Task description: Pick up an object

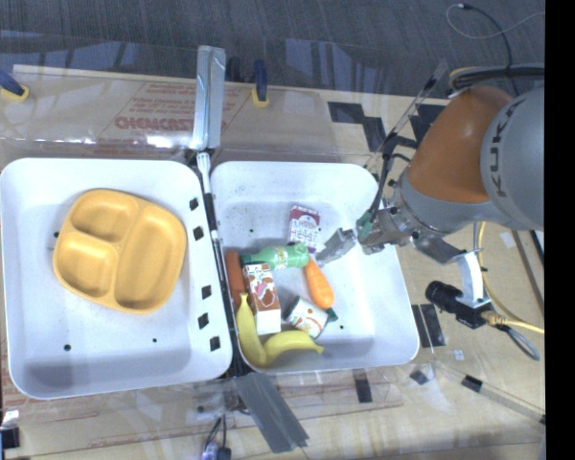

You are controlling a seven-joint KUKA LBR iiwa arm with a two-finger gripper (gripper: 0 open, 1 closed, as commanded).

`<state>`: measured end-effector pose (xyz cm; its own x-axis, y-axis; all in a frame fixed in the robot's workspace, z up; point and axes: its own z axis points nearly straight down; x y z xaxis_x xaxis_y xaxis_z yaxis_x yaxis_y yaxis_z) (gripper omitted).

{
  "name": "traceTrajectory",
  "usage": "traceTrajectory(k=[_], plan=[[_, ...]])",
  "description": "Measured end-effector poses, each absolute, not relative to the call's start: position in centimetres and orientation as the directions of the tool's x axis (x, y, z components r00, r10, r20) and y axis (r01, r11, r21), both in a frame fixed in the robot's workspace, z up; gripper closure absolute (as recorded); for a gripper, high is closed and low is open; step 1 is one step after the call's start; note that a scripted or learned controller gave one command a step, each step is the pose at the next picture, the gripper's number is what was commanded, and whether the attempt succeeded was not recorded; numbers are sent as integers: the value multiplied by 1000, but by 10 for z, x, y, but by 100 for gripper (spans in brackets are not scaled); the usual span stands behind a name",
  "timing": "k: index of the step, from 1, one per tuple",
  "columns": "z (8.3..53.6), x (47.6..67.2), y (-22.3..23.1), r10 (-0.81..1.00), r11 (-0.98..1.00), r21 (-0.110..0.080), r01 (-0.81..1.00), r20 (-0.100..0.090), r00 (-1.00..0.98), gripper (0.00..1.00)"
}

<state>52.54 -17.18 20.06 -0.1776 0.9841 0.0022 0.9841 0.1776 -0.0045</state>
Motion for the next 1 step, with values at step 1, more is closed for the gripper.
traceTrajectory(k=[1], plan=[[91,526,-205,936,351,-4,936,4,-351,0]])
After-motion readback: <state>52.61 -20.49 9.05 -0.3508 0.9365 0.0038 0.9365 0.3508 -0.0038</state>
